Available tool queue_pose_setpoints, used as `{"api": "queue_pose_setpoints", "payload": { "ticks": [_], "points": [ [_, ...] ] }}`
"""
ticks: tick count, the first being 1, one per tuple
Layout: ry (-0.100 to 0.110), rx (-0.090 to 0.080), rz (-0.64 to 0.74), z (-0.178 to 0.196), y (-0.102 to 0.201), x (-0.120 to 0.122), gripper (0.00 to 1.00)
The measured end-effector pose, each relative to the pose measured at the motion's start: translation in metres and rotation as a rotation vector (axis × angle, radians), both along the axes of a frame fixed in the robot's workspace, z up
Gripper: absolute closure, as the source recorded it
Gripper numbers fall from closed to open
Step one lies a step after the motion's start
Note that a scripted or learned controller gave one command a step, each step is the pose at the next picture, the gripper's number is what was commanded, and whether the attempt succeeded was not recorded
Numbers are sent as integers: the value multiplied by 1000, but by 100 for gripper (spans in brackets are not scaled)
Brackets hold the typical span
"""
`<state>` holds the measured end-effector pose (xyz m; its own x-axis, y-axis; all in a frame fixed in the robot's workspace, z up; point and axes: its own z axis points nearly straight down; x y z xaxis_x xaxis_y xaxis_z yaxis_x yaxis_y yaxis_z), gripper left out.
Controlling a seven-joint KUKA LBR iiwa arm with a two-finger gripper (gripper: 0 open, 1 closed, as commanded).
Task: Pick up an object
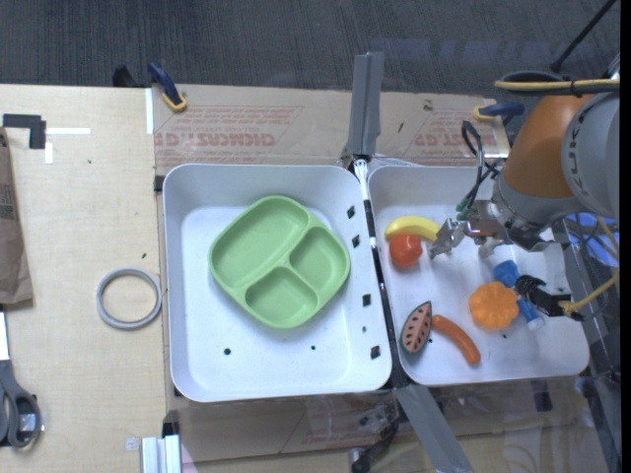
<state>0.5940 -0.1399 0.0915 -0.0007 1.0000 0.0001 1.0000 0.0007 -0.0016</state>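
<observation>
Red and glossy, the toy tomato (pixel 405 251) sits in the right bin (pixel 552 363) at about ten o'clock of its floor, touching the yellow banana (pixel 412 229) that curves over its top. From the camera view, my fingers (pixel 446 239) hang just to the tomato's three o'clock, angled toward it; whether they stand wide or narrow I cannot tell, and nothing lies between them.

I judge the tomato light, hollow plastic, stiff and smooth, so it may squirt out of a shallow pinch. I would close across its widest part, low on the round body.

The banana leans right against it at twelve o'clock and could get dragged along. The bin's left wall crowds it at nine o'clock, leaving little room for a finger there.

Further off in the same bin, toward five o'clock, lie a watermelon slice (pixel 416 327), a sausage (pixel 457 338), an orange pumpkin-like toy (pixel 493 305) and a small blue piece (pixel 506 271). The left bin (pixel 187 343) holds a green divided plate (pixel 280 260). A tape ring (pixel 129 297) rests on the surface (pixel 79 225).
</observation>
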Motion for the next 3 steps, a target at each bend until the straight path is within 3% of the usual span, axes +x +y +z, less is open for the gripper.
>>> {"api": "queue_pose_setpoints", "payload": {
  "ticks": [1, 2, 3],
  "points": [
    [-1, 8, 5, 1, -73, -23, 0],
    [-2, -1, 1, 1, -24, 37, 0],
    [0, -1, -2, 28, -74, -12, 0]
  ]
}}
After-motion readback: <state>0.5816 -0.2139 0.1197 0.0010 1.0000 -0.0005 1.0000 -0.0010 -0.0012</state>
